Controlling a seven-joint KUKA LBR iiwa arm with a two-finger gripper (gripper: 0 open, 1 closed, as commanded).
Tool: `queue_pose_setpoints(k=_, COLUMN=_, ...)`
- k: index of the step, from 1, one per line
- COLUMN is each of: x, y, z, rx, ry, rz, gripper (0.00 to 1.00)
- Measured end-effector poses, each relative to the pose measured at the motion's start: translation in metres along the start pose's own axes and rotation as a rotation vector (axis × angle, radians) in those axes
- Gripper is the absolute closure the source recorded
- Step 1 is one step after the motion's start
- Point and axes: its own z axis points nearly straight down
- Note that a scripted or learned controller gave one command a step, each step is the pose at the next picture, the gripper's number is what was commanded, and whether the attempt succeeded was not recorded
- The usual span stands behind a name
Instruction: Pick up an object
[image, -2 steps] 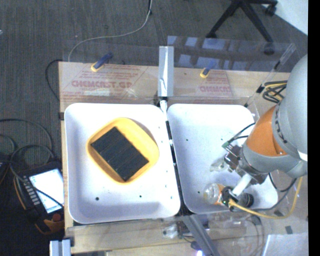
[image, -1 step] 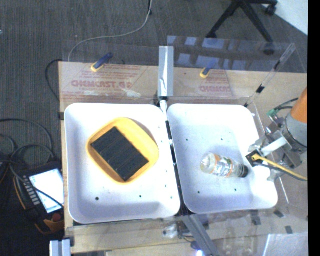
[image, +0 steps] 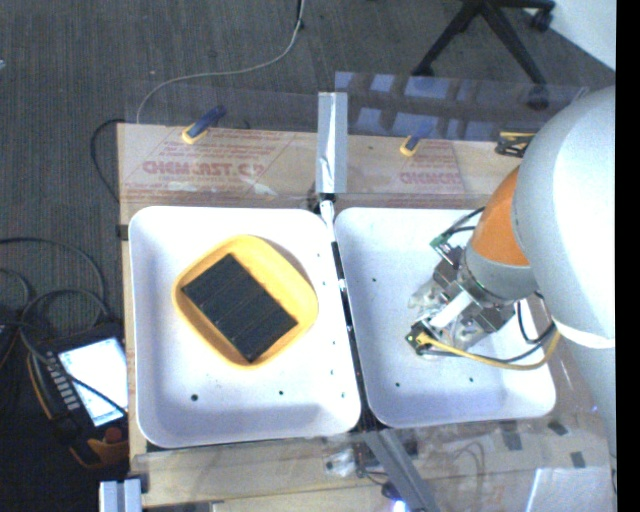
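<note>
A yellow rounded dish (image: 296, 290) lies in the left bin (image: 160, 380), slightly left of its middle. A dark ribbed rectangular slab (image: 240, 306) rests on top of the dish, turned at an angle. My gripper (image: 428, 312) hangs low over the middle of the right bin (image: 390, 395), well to the right of the dish and apart from it. The grey arm with its orange band (image: 497, 235) reaches in from the right and hides the right bin's far right part.
A raised divider (image: 340, 290) where the two bin walls meet separates the bins. A cardboard sheet (image: 230, 165) with clamps lies behind them. A yellow cable (image: 500, 362) loops across the right bin's lower right. A handheld pendant (image: 85, 380) lies on the floor at left.
</note>
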Motion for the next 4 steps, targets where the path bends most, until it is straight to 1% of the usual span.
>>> queue_pose_setpoints(k=1, x=-0.029, y=0.063, z=-0.068, rx=-0.004, ry=0.000, rz=-0.084, gripper=0.00)
queue_pose_setpoints(k=2, x=-0.015, y=0.073, z=-0.143, rx=-0.005, ry=0.000, rz=0.346, gripper=0.00)
queue_pose_setpoints(k=3, x=-0.056, y=0.090, z=-0.022, rx=-0.001, ry=0.000, rz=0.408, gripper=0.00)
queue_pose_setpoints(k=4, x=-0.095, y=0.055, z=0.022, rx=-0.004, ry=0.025, rz=0.387, gripper=0.00)
